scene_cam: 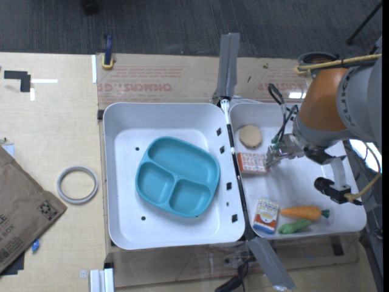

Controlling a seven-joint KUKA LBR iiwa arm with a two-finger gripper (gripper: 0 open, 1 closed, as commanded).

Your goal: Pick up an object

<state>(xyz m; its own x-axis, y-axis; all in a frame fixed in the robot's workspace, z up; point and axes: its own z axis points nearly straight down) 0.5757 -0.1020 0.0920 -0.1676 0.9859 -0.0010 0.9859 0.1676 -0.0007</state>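
Here, a fixed camera looks down at a slant on a wooden bench that carries two shallow white bins side by side. The left bin [115, 181] holds a teal divided plate [177, 176] with three compartments, lying flat near the bin's middle. The right bin [346, 221] holds several small things. A round tan disc [250, 136] lies near its upper left corner. Just below the disc sits a small red and white packet [252, 162]. Near the bin's lower edge lies a small carton [265, 216] with red, white and blue printing, and just to its right an orange toy carrot [301, 212] rests beside a green pod-shaped toy [294, 225].

The grey arm with its orange band [322, 105] reaches in from the right, over the right bin. Its gripper [273, 154] points down and to the left, with its tip just beside the right edge of the red and white packet. The fingers are small and dark against the wrist, so how far they are spread cannot be told, nor whether they touch the packet. Nothing is visibly between them.

Outside the bins, on the bench to the left, lies a grey tape ring [77, 184], and a brown cardboard box [21, 208] sits at the left edge.
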